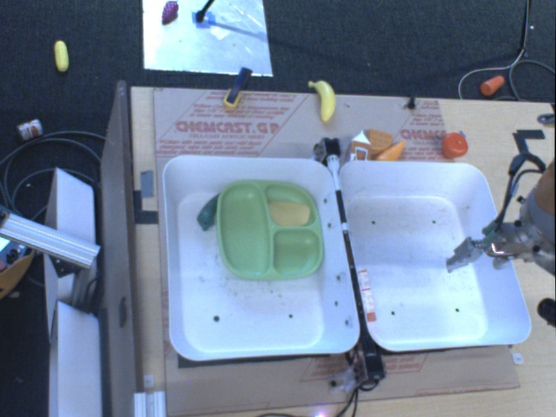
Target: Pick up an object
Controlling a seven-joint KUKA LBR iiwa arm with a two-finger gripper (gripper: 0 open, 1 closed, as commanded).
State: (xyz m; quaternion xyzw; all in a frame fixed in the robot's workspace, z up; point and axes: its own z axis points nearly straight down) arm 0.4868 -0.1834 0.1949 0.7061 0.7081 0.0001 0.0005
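A green divided plate point(268, 231) lies in the left bin point(187, 320), with a yellow object point(289, 212) in its upper right compartment. A dark teal object point(208, 212) pokes out from under the plate's left edge. My gripper point(473, 252) hangs over the right side of the right bin point(408, 320), one grey finger point(460, 255) pointing left toward the bin's middle. Nothing shows between the fingers.
Behind the bins lie a banana point(326, 99), an orange carrot-like piece point(391, 150), a brown piece point(378, 138), a red tomato-like ball point(454, 145) and a blue-yellow tool point(236, 88). Cables run on the right and left of the bench.
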